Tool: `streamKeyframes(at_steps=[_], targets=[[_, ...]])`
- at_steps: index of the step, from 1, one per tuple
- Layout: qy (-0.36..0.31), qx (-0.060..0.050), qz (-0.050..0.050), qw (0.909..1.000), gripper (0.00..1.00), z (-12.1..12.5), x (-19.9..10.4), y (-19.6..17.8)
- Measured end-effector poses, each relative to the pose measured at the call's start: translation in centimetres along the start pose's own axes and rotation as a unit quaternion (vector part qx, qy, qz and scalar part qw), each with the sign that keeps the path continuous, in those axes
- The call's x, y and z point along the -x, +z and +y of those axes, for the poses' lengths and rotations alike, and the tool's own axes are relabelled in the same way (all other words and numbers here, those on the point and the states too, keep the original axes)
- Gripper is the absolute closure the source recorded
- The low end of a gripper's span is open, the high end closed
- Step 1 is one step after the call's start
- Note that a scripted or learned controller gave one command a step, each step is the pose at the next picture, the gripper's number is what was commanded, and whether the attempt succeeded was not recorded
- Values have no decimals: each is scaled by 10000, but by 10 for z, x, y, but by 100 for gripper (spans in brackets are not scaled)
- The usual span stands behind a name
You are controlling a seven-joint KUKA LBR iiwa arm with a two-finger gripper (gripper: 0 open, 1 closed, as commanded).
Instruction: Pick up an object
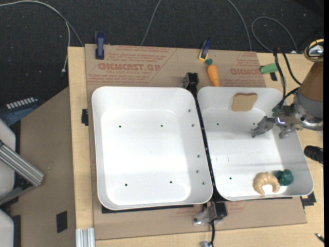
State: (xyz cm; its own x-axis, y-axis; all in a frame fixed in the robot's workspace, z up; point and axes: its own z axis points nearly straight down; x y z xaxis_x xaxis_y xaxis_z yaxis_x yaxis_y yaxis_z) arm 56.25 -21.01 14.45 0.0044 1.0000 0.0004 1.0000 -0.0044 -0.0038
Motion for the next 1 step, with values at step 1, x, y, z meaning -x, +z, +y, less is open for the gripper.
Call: streamKeyframes(at_steps=[1], targets=[[-30, 28, -6, 10000, 0, 68, 13, 26]])
